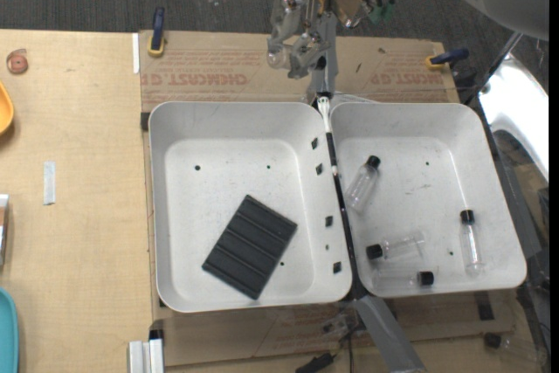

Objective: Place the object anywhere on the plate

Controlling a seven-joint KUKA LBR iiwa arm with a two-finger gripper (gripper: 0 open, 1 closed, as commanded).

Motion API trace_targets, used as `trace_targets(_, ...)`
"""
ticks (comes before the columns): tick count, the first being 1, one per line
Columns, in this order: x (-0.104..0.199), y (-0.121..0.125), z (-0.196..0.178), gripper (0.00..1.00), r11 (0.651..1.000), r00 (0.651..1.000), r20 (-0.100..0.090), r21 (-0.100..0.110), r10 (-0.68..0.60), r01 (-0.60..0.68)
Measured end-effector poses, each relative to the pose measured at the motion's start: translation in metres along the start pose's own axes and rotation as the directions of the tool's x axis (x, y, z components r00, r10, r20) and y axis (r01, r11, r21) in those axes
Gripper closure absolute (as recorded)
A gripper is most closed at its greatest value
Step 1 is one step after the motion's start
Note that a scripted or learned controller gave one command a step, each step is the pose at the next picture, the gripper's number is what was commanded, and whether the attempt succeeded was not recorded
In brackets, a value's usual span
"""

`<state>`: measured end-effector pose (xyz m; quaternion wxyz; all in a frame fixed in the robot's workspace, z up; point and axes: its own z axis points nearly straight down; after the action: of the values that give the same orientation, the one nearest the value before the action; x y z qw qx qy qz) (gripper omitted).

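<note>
A dark ribbed rectangular plate (251, 245) lies flat, askew, in the left bin (175, 131)

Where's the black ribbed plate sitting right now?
The black ribbed plate lies flat in the left bin, toward its near edge, across the divider from the clear vials in the right bin.

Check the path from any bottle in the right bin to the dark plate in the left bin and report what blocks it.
Between the clear bottles in the right bin and the dark ribbed plate in the left bin stand the two bins' adjoining walls. A carried bottle must be lifted over them. Nothing lies on the plate. The gripper hangs above the bins' far edge.
</note>
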<state>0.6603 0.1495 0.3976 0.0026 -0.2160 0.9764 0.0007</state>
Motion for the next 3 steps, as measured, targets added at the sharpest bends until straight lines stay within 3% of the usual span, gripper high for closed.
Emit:
trace_targets(1, -0.033, 0.072, 0.005, 1.0, 0.908, 0.908, 0.0, -0.002, -0.419, 0.419)
trace_targets(2, -0.034, 0.069, -0.004, 1.0, 0.912, 0.912, 0.004, -0.003, -0.411, 0.411)
trace_targets(3, -0.029, 0.061, -0.044, 1.0, 0.598, 0.598, 0.002, -0.003, -0.801, 0.801)
